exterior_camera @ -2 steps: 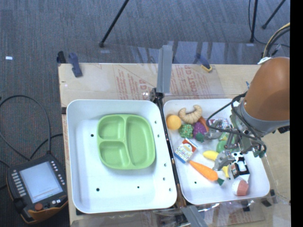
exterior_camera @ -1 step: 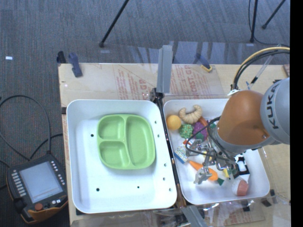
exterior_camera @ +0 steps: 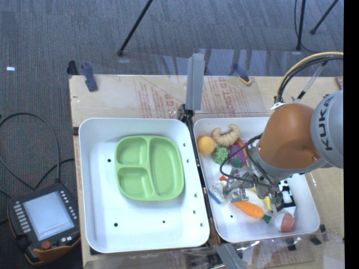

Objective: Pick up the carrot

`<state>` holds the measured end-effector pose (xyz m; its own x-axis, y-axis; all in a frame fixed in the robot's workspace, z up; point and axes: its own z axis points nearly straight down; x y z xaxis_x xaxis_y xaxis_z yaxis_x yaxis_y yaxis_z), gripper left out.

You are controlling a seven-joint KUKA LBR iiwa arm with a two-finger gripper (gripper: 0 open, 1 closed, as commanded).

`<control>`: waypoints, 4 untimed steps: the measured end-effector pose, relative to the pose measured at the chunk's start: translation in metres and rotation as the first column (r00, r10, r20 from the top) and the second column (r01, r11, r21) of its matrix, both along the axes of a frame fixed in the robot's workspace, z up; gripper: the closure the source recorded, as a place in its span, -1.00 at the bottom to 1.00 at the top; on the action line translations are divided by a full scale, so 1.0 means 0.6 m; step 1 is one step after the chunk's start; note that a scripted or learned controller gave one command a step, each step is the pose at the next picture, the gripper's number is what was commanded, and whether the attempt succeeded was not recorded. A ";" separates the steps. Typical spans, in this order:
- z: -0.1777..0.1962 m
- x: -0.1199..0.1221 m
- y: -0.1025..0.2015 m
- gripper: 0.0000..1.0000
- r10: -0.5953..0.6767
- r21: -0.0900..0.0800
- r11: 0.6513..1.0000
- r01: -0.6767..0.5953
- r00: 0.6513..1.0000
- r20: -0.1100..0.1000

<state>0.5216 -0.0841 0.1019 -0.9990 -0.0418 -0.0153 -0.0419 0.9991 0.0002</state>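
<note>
You have the carrot lying on the floor of the right bin, toward its front, with its orange body pointing left and its green top toward the right. It rests on its side and nothing grips it. Just above it in the picture sits the gripper, a tangle of grey metal and dark cable hanging under the orange band of the arm. You cannot tell from this angle how the gripper stands, wide or narrow. It is near the carrot, but whether it touches it is not clear.

Around the gripper you see more things in the same bin: a yellow round fruit near the left wall, a pale curled croissant behind it, a green bumpy piece and a purple piece beside that. At the front right corner lies a pink-and-white round thing.

The left bin holds a green divided plate with three sections. A handheld control pad sits on the floor at the lower left.
</note>
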 end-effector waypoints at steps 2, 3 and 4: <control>-0.016 -0.042 -0.051 -1.00 0.036 -0.001 0.999 -0.036 0.999 -0.001; -0.015 -0.057 -0.066 -1.00 0.058 -0.002 0.998 -0.058 0.998 0.000; -0.016 -0.058 0.000 -1.00 0.296 -0.006 0.955 -0.296 0.955 -0.003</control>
<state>0.4869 -0.0841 0.0922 -0.9418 -0.3361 -0.0119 -0.3360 0.9418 -0.0053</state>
